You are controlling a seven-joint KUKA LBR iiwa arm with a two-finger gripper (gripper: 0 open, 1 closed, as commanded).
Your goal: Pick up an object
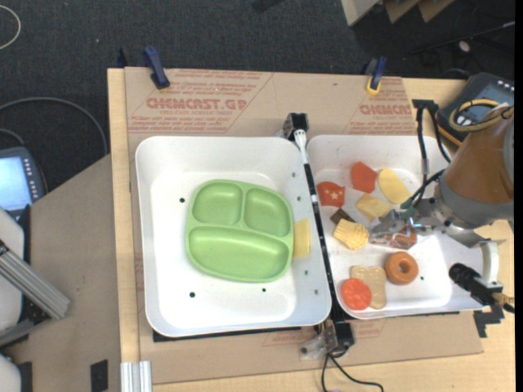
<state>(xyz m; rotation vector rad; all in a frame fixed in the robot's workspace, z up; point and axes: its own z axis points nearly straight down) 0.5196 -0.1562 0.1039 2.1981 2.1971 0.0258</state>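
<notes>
1. Camera view looks down on a counter (245, 96) covered with brown board, bearing two white bins side by side.
2. Left bin (163, 243) holds a green divided plate (239, 230), with a pale yellow block (302, 238) touching the plate's right edge.
3. Right bin (433, 296) holds a scatter of toy food, which I place from the brown doughnut (401, 268).
4. Just left of the doughnut and a little lower, a red round piece (355, 293) lies against a tan toast-shaped piece (373, 279).
5. Up and to the left of the doughnut lies a yellow ridged piece (351, 235); above that sits a red wedge (331, 193).
6. Above the doughnut are a yellow cheese-like block (374, 207), an orange-red chunk (364, 177) and a pale yellow oval (393, 185).
7. Arm (482, 178) reaches in from the right, and its gripper (395, 233) sits low in the right bin, just above the doughnut.
8. Whether the jaws are open or closed, I cannot tell; a small reddish-brown thing lies at them, too blurred to name.
</notes>
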